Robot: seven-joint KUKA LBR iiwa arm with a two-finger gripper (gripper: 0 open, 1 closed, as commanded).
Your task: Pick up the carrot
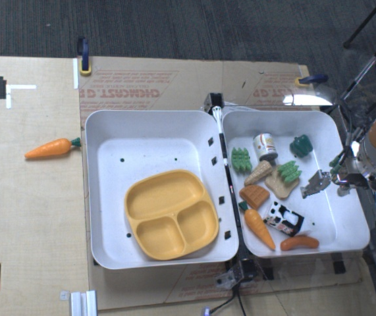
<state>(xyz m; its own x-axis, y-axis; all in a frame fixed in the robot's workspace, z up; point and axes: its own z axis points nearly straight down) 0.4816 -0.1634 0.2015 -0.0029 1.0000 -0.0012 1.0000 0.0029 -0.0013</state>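
Orange and tapered, the carrot (259, 228) is seen lying in the right bin (346, 239), near that bin's front-left corner, its green stub towards the divider and its tip towards the front wall. Just right of it a black-and-white carton (285, 220) and a reddish sausage (299, 243) are found. A second carrot (51, 149) is laid on the desk (23, 216) itself, outside the bins, close to the desk's left edge. The claw (319, 183) is held over the right half of the right bin, its metal fingers (311, 188) pointed left and slightly spread, with nothing pinched between them. In the left bin (102, 196) a yellow divided plate (170, 213) is set.
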